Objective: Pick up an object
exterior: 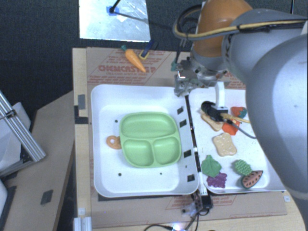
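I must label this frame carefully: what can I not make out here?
Camera view:
1. Right bin: far right side hidden behind the grey arm.
2. Red and orange toys: piled, blurred, kinds unclear.
3. Small orange piece beside the green plate: too small to name.

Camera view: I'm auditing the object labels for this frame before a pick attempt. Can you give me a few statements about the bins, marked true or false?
1. The green plate lies in the view's left bin. True.
2. The carrot lies on the plate. False: it lies outside both bins, on the cardboard behind them.
3. The purple grapes are in the right bin. True.
4. The orange ring sits in a plate compartment. False: it lies on the bin floor beside the plate's left edge.
5. The tool hovers over the watermelon slice. False: it is at the divider's far end.
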Action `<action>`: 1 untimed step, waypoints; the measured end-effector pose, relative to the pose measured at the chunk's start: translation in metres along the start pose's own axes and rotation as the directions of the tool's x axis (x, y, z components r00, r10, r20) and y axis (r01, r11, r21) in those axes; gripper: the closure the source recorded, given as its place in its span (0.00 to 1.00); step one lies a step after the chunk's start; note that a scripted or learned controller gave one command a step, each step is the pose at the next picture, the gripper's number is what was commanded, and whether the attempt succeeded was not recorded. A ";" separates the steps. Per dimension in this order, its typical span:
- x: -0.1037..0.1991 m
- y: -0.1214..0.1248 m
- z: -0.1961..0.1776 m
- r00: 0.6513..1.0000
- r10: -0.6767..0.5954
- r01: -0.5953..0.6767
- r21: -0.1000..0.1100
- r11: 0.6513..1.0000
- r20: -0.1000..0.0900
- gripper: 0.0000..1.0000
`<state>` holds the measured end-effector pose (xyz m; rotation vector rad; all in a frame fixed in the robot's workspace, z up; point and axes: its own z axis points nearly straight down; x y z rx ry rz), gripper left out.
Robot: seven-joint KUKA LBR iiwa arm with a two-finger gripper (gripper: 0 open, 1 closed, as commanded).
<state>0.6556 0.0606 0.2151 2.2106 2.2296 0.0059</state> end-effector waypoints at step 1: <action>0.006 0.003 -0.020 1.000 0.002 -0.002 0.001 1.000 0.001 1.00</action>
